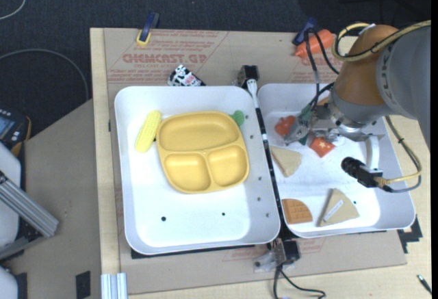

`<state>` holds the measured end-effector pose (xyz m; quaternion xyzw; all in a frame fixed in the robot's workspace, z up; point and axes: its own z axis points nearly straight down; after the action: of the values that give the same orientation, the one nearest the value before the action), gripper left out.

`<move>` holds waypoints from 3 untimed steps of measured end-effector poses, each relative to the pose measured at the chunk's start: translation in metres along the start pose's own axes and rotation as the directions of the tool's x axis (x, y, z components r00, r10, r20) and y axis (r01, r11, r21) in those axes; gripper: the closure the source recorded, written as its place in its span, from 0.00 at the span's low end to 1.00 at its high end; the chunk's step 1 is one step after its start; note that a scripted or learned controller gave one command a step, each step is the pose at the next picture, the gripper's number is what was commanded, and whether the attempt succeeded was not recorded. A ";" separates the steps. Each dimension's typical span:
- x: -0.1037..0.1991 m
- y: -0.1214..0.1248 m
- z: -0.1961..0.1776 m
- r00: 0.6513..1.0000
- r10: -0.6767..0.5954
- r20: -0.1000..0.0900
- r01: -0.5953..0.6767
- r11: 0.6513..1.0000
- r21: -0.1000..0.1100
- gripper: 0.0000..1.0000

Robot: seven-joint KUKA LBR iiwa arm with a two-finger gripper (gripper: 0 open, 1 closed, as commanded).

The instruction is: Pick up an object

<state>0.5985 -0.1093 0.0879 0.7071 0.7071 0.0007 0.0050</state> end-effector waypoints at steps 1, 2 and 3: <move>0.002 -0.002 -0.008 1.000 0.001 -0.005 -0.001 1.000 0.005 1.00; -0.008 0.000 -0.058 1.000 0.001 -0.004 -0.001 1.000 0.002 1.00; -0.017 -0.003 -0.107 1.000 0.001 -0.004 -0.001 1.000 0.001 1.00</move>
<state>0.5945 -0.1253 0.1953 0.7074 0.7068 0.0018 0.0034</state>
